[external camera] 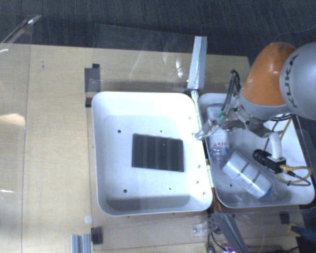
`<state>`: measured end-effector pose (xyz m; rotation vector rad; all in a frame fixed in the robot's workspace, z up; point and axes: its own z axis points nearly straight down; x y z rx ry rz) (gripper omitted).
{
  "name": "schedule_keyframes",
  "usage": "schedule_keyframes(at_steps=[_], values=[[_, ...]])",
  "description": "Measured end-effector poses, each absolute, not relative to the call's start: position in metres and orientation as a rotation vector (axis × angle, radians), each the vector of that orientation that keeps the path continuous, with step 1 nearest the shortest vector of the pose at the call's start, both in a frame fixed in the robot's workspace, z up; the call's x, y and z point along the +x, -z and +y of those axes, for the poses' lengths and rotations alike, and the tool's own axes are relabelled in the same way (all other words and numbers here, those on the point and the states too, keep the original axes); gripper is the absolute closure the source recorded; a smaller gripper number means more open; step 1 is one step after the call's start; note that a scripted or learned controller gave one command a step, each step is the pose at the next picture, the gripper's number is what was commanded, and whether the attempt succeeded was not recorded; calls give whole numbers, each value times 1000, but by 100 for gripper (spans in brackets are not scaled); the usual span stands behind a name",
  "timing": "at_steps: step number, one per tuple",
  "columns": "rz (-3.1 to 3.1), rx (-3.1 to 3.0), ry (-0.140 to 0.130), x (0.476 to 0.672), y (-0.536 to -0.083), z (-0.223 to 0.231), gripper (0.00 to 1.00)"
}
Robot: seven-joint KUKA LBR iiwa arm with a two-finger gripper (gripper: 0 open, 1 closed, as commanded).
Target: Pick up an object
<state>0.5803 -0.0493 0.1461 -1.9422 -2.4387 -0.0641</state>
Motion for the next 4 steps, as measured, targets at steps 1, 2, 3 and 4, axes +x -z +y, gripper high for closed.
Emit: schedule_keyframes(at_steps=[1, 2, 3, 4], values=[[-2477, -1897, 71, 582, -145, -50, 0], [-2450, -1974, 8, 593, -186, -25, 0], [-2521, -1880, 4, 571, -185, -19, 0], [-2441, -1983, 3, 578, -118, -121, 0]])
